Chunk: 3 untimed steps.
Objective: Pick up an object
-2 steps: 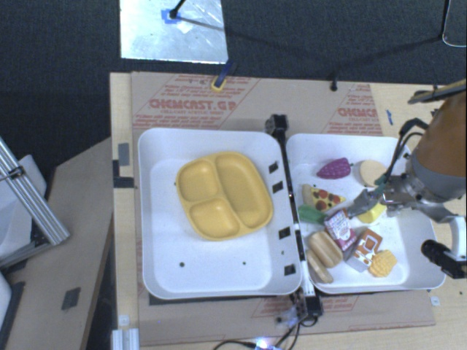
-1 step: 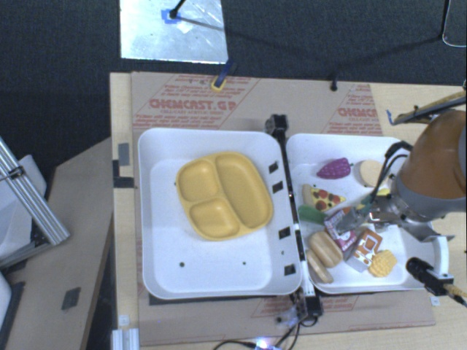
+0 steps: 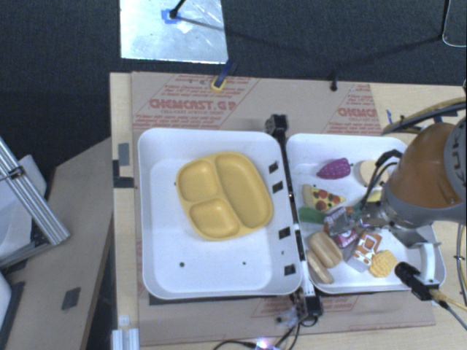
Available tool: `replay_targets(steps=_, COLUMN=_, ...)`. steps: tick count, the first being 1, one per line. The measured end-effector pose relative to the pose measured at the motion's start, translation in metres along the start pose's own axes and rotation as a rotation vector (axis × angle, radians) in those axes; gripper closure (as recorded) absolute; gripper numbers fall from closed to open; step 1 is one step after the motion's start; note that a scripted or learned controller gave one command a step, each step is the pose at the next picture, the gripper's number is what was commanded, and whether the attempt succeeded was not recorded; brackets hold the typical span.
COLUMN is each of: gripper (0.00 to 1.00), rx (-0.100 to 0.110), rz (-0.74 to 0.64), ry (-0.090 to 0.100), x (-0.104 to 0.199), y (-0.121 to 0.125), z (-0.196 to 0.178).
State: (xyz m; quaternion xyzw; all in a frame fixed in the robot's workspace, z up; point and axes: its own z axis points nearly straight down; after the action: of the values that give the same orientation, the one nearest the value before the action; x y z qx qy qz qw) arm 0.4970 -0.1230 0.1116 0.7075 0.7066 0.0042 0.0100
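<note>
Landmark: black divider strip between the two white bins on the table.

Left of the divider: left bin, holding a yellow three-compartment tray, tilted a bit, sitting in the upper middle of the bin.

Right of the divider: right bin, holding all the small stuff:
- purple grape-like piece, upper part of the bin, clear of the divider
- round pale piece, just right of the purple one
- pizza slice toy, close to the divider, mid-height
- green piece, just below the pizza slice, nearly against the divider
- hot dog toy, lower part of the bin, near the divider, lying at an angle
- yellow waffle-like cracker, lower right, well away from the divider
- white-and-orange packet, between hot dog and cracker, touching or overlapping the cracker edge

Arm comes in from the right, orange band visible, hanging over the right half of the right bin. Tool is down among the items, right of the green piece and just above the hot dog and packet. There's a reddish/silver bit right at the tip, but can't tell whether that's tool hardware or an object. Tool state: cannot tell whether it's gripping anything, too cluttered there.
</note>
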Motion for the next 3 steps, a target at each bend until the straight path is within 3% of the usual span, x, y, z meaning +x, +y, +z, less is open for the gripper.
replay_targets(steps=1, gripper=0.0, rx=-0.009, rz=-0.002, ry=-0.002, x=0.0, y=0.004, z=0.004)
replay_targets(steps=2, gripper=1.0, rx=-0.02, rz=-0.002, ry=-0.005, x=-0.001, y=0.007, z=-0.007)
replay_targets(steps=3, gripper=1.0, rx=0.012, rz=-0.007, ry=0.007, x=0.005, y=0.013, z=-0.069)
